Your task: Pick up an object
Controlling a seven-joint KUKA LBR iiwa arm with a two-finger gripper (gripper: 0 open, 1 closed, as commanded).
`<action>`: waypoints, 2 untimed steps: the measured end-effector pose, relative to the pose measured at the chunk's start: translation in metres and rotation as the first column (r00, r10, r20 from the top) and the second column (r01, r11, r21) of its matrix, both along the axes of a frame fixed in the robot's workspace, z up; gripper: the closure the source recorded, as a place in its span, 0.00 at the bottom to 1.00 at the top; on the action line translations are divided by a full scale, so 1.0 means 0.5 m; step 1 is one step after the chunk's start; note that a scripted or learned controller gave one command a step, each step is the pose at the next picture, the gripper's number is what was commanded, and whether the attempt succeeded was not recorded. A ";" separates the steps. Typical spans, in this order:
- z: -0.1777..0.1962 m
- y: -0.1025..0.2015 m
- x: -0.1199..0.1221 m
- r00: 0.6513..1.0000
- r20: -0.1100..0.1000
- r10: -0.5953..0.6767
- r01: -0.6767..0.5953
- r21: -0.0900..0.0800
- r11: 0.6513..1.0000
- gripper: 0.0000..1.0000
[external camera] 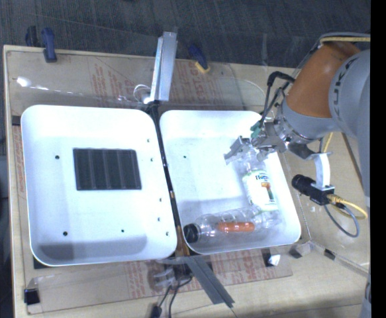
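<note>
A grey robot arm with an orange band reaches in from three o'clock over a counter (20,71) that carries two shallow white bins side by side. Its tool (262,140) sits low over the upper right part of the right bin (199,128), at or just beside the neck end of a clear plastic bottle (259,181). Whether the tool is apart or together cannot be told; glare and clutter hide it.

That bottle lies on its side along the bin's three o'clock wall, running from about one o'clock down toward five. It is transparent, crinkled near the top, with a white label marked in blue and orange. A second clear bottle (229,227) with a dark cap and an orange patch inside lies along the six o'clock wall, its far end near the first bottle's base.

To do this step well, the tool should probably close across the bottle's narrow width, away from the bin wall, and squeeze gently, since thin clear plastic likely flexes and slips. Lifting straight up should keep it from snagging the neighbouring bottle.

The left bin (47,144) holds a dark ribbed rectangle (106,169).
</note>
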State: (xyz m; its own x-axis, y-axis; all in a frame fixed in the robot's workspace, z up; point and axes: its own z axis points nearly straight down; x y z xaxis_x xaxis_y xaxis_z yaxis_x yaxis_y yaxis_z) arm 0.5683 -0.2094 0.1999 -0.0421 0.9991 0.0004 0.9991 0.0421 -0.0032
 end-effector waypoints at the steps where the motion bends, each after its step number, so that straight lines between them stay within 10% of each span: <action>1: 0.019 0.001 0.001 1.000 -0.002 0.004 -0.004 0.000 1.000 1.00; 2: -0.120 0.001 -0.036 0.982 -0.003 -0.186 0.186 0.001 0.982 1.00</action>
State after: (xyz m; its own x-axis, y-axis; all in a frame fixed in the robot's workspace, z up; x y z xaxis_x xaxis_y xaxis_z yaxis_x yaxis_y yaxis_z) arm 0.5505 -0.2089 0.1399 0.1448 0.9895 0.0012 0.9894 -0.1448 -0.0065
